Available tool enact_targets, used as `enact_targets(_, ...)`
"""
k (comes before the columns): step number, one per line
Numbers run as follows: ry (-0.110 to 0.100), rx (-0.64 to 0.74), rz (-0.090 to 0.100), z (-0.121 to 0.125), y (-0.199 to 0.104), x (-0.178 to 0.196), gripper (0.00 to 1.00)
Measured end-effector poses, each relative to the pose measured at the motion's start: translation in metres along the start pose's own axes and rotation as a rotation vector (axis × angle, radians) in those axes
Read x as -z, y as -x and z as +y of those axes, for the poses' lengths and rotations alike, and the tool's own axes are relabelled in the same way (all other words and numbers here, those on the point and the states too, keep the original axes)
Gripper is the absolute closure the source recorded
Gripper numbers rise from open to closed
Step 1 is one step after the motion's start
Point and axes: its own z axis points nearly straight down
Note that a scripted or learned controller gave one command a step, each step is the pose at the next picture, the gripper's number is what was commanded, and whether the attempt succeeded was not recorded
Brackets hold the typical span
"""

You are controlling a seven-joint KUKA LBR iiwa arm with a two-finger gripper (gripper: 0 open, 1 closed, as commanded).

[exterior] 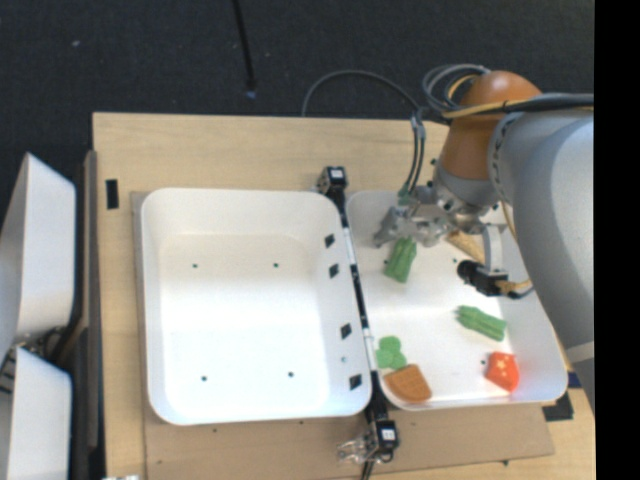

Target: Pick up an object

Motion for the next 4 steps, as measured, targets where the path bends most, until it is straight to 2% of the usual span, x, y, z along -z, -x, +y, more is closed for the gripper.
enact_targets(1,0.003,-0.002,-0.001,-0.018,-0.014,0.008,0.00)
enact_targets(2,0.007,-0.001,0.000,-0.017,-0.013,0.019,1.00)
enact_targets(3,0.007,0.004,0.005,-0.061,-0.079,0.113,1.00)
enact_targets(4,0.000,0.003,0.004,-0.116,-0.139,0.107,1.00)
